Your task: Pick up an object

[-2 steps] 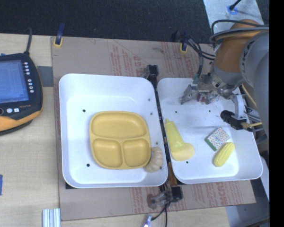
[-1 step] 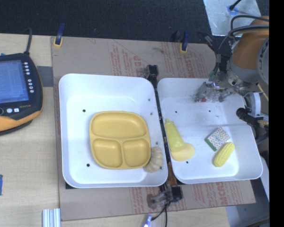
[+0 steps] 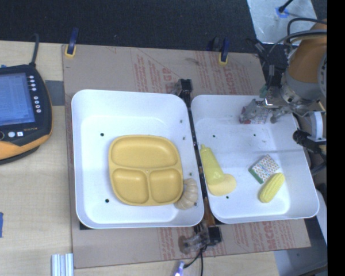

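Observation:
The right bin [image 3: 241,211] holds a pale yellow bottle-shaped object [image 3: 215,170] along its left wall. A small patterned green and white packet [image 3: 264,167] lies further right, with a yellow corn cob [image 3: 271,187] just below it. My gripper [image 3: 257,113] hangs over the back of the right bin, well apart from those objects. I see nothing between its fingers. In the left bin [image 3: 89,154] rests a yellow divided plate [image 3: 145,169], and a beige knobbly object [image 3: 188,194] sits at the plate's lower right corner.
A teach pendant [image 3: 14,111] with a blue screen lies on the bench left of the bins. Clamps [image 3: 71,42] hold the cardboard sheet under the bins at its back edge. The arm's orange band [image 3: 307,59] and cables stand over the right bin's back right corner.

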{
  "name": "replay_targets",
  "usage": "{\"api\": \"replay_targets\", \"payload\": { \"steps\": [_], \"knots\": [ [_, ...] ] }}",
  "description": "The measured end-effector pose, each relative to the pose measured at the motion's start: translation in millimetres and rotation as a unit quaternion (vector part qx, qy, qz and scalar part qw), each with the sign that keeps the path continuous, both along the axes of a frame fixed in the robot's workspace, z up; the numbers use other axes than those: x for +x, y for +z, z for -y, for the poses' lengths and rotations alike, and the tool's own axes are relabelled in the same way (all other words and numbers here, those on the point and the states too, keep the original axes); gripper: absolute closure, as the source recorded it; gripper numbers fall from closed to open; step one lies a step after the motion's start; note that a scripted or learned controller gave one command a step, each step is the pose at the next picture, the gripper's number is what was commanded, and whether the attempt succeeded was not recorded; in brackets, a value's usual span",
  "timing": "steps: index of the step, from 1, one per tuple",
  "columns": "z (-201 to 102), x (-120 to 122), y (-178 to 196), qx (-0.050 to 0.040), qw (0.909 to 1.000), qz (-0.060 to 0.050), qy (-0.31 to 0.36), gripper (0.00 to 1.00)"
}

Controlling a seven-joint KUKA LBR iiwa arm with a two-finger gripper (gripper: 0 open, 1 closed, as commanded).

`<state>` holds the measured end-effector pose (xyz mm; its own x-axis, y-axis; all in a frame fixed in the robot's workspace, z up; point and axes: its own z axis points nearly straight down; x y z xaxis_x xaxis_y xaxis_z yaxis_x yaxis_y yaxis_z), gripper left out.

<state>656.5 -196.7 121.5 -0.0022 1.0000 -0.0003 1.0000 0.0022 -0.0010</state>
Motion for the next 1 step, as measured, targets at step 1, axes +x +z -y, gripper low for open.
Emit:
{"api": "replay_targets", "payload": {
  "steps": [1],
  "knots": [
    [-39.1, -0.4, -29.7, 0.0, 1.0, -0.002, 0.002, 0.0]
  ]
}}
